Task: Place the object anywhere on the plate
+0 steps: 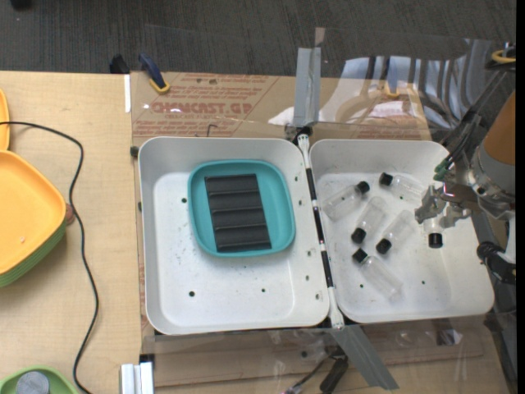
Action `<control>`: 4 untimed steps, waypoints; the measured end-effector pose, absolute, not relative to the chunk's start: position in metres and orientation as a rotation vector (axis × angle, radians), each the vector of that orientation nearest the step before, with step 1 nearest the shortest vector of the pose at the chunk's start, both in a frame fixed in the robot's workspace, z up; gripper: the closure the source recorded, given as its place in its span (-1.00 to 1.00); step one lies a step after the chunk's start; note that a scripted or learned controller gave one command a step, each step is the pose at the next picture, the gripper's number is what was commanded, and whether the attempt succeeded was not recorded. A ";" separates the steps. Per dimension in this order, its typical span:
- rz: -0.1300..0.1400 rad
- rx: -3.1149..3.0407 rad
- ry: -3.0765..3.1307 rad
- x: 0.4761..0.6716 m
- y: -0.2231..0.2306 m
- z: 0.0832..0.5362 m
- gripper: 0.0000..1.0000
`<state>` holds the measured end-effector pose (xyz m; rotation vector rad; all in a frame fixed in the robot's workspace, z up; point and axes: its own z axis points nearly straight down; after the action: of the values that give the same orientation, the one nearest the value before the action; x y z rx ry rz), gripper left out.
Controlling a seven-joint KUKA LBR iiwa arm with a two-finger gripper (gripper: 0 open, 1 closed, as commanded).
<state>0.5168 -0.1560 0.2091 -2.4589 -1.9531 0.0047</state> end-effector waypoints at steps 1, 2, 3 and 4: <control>0.007 -2.252 -2.185 0.494 -0.066 0.190 1.00; 0.006 -2.253 -2.185 0.494 -0.067 0.190 -1.00; 0.005 -2.293 -2.145 0.477 -0.012 0.221 -1.00; 0.007 -2.251 -2.190 0.501 0.029 0.198 -1.00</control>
<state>0.5015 0.0285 0.1980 -2.2506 -2.1897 0.0070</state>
